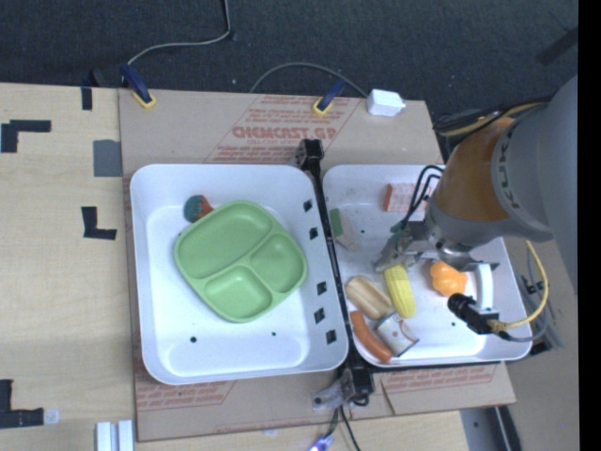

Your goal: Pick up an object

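Observation:
My gripper [406, 249] hangs low over the middle of the right bin [362, 188], under the orange-banded wrist. It sits just above the top end of a yellow corn cob [402, 290], and I cannot tell whether it touches it. Next to the corn on the left lies a tan bread roll [367, 295]. A red sausage [371, 337] and a small white and brown piece [395, 330] lie near the bin's front edge. An orange fruit-like piece [447, 276] rests to the right of the corn, partly under the arm.
A pink packet [399, 196] lies at the back of the right bin and a small green piece [335, 222] by its left wall. The left bin [160, 299] holds a green divided plate [240, 259] and a small teal and red object [197, 207].

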You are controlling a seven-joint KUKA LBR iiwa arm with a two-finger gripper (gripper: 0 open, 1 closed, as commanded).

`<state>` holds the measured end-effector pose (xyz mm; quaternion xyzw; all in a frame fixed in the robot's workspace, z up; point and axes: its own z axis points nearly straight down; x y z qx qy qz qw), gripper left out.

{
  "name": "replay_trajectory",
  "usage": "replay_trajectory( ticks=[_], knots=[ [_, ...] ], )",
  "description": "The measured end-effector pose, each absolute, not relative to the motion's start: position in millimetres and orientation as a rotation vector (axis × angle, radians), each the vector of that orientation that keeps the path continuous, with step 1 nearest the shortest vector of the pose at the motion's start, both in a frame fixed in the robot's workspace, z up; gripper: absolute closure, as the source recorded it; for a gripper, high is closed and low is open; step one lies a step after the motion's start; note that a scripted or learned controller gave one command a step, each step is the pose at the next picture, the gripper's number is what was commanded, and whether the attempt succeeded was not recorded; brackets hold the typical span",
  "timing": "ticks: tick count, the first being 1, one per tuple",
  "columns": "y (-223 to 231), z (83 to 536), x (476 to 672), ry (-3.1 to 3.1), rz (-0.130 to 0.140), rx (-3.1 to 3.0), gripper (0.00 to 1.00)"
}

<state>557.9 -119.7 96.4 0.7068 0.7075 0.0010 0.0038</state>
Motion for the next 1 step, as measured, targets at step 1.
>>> replay_trajectory(
  ticks=[1],
  knots=[
    [-51.6, 184.7, 555.4, 2.224, 0.001, 2.219, 1.0]
  ],
)
